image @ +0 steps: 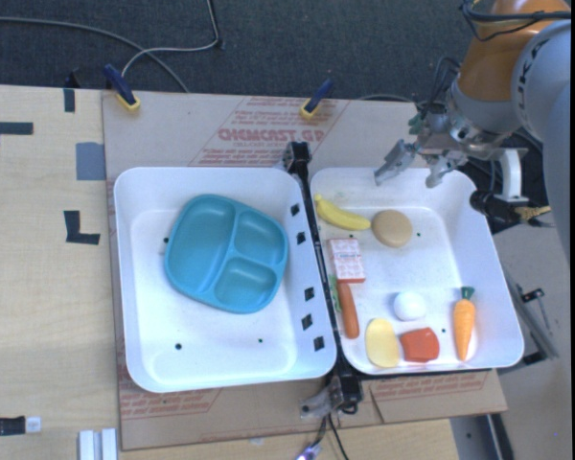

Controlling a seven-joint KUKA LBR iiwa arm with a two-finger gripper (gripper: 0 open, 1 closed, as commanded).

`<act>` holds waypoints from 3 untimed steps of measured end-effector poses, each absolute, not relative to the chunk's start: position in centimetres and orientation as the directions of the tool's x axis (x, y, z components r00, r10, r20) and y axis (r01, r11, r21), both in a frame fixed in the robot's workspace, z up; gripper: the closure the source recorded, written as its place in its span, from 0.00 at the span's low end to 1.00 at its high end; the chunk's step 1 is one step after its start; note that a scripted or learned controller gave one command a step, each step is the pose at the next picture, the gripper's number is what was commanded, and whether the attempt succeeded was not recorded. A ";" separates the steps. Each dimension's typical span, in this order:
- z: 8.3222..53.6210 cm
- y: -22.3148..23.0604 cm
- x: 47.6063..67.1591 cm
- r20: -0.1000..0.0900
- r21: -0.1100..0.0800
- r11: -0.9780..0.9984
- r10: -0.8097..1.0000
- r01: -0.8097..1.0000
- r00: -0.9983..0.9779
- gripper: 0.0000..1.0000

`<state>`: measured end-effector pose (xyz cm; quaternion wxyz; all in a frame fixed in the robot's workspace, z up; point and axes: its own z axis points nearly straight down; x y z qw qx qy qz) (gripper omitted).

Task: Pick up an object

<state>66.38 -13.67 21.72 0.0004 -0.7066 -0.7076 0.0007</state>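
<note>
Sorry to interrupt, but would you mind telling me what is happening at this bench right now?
The arm's gripper is up near the far edge of the right bin, open and holding nothing. Below it in that bin lie a banana, a tan bun, a small box, a hot dog, a white egg, a yellow piece, a red block and a carrot. The left bin holds a blue divided plate. Nothing has been picked yet.

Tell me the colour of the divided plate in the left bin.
The divided plastic plate is light blue, seen best in the camera view.
</note>
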 end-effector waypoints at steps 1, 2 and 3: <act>8.7 -15.6 66.9 -0.002 0.003 0.002 1.000 1.000 -0.002 0.00; 8.6 -13.5 63.4 -0.002 0.002 0.001 1.000 1.000 -0.001 0.00; 9.7 -13.5 63.4 -0.003 0.003 0.002 1.000 1.000 -0.002 1.00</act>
